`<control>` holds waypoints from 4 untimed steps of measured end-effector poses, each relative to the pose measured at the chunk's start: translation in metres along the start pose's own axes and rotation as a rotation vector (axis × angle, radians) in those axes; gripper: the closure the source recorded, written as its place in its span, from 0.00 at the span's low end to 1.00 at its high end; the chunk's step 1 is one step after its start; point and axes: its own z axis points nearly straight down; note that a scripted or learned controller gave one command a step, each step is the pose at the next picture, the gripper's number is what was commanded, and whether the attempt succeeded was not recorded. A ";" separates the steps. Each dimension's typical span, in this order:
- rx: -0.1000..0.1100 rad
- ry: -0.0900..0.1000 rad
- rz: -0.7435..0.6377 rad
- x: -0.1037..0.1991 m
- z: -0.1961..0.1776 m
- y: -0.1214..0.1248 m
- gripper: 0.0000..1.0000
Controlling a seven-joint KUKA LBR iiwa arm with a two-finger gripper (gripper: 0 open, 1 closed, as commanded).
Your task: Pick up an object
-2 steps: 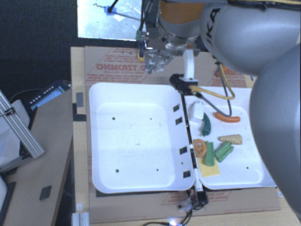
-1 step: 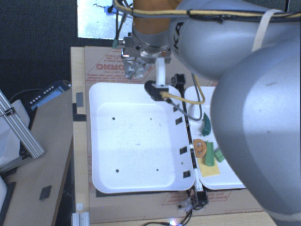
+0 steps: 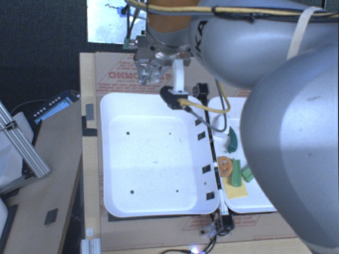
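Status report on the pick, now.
Gripper above the far edge of the left bin, nothing seen held. Small objects lie in the right bin, partly hidden by the arm.

Two shallow white bins sit side by side on the desk: the left bin (image 3: 153, 163) at frame centre and the right bin (image 3: 249, 202), partly hidden by the arm. In the right bin, four small objects show: one dark green piece (image 3: 232, 139), one orange round piece (image 3: 225, 166), one bright green block (image 3: 235, 172) and one yellow flat piece (image 3: 237, 190).
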 end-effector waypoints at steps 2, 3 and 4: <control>0.003 0.001 -0.002 0.013 -0.059 -0.072 1.00; -0.001 -0.001 0.006 0.010 -0.011 0.000 1.00; -0.001 0.000 0.002 0.011 -0.039 0.004 1.00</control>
